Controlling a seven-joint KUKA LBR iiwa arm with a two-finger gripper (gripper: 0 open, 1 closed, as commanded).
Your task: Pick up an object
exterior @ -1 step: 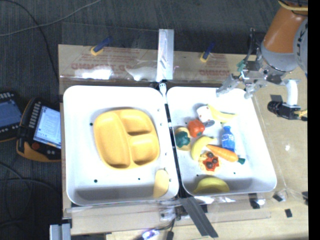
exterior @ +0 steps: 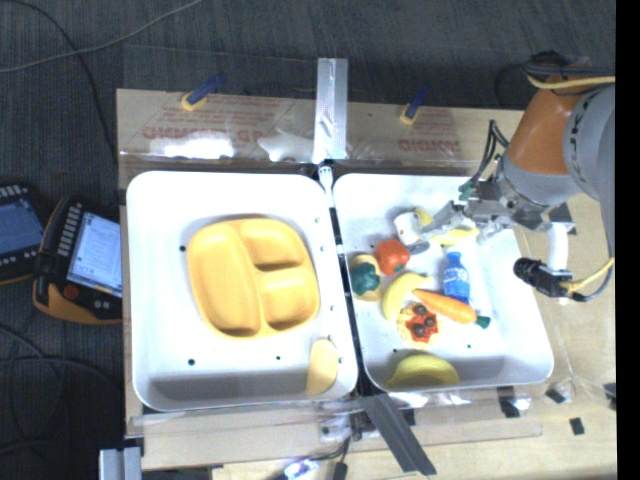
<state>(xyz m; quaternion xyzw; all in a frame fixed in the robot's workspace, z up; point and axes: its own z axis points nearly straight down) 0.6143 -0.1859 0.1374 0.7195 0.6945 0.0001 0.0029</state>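
The right bin [exterior: 520, 353] holds several toy foods. Among them are a red tomato [exterior: 392, 256], a green and yellow piece [exterior: 364, 276], a banana [exterior: 397, 290], a blue bottle [exterior: 456, 274], a carrot [exterior: 447, 306] and a red and yellow piece [exterior: 417, 323]. A yellow slice [exterior: 424, 370] lies by the near wall. My gripper [exterior: 443, 223] hangs low over the far part of this bin, pointing left. It is just right of a small white piece [exterior: 405, 224] and above a pale yellow piece [exterior: 456, 237]. Nothing shows in its grasp.
The left bin [exterior: 160, 368] carries a yellow compartment tray [exterior: 255, 273] and a pale yellow piece [exterior: 322, 365] in its near right corner. A metal post [exterior: 331, 108] rises behind the divider between the bins. A handheld pendant [exterior: 80, 263] lies on the floor to the left.
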